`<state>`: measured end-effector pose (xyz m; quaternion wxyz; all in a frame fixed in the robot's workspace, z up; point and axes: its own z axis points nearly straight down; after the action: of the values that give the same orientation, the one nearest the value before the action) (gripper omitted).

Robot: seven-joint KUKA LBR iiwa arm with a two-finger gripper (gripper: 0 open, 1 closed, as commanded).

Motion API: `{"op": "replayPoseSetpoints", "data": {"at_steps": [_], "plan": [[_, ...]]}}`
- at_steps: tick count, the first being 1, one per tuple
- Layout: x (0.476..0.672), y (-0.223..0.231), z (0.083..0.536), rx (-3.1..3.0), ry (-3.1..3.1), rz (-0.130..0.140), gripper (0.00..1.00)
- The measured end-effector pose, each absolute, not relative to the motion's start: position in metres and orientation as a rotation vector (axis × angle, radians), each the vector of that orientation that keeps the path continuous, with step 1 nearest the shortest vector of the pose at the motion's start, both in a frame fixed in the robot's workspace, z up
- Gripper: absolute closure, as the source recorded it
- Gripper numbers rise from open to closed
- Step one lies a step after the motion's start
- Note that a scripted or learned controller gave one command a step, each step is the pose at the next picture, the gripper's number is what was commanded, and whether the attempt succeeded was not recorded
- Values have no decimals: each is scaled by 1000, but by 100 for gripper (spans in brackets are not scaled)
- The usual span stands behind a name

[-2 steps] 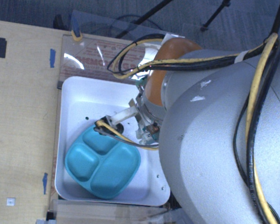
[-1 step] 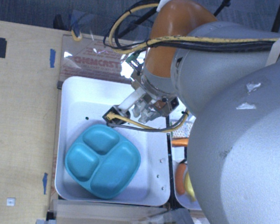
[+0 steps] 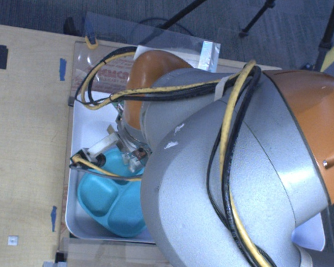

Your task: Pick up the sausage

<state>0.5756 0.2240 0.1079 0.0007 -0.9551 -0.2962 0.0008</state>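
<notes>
My gripper hangs low inside a white bin, just above the top edge of a teal moulded plastic piece. The grey arm with its orange band covers most of the bin and everything to the right of it. Yellow and black cables loop beside the gripper and lie across the teal piece.
The teal piece takes up the bin's near end, against the front wall. Left of the bin lies the bare wooden bench top with black tape marks and blue tape tabs. A clear plastic sheet stands at the bin's far end.
</notes>
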Motion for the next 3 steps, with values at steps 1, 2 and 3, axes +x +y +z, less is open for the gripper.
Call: {"op": "replayPoseSetpoints", "data": {"at_steps": [1, 2, 3], "plan": [[559, 198, 98, -2949, -1066, -53, 100], [560, 197, 99, -2952, -1068, -61, 0], [589, 224, 153, -2984, -977, 0, 0]]}}
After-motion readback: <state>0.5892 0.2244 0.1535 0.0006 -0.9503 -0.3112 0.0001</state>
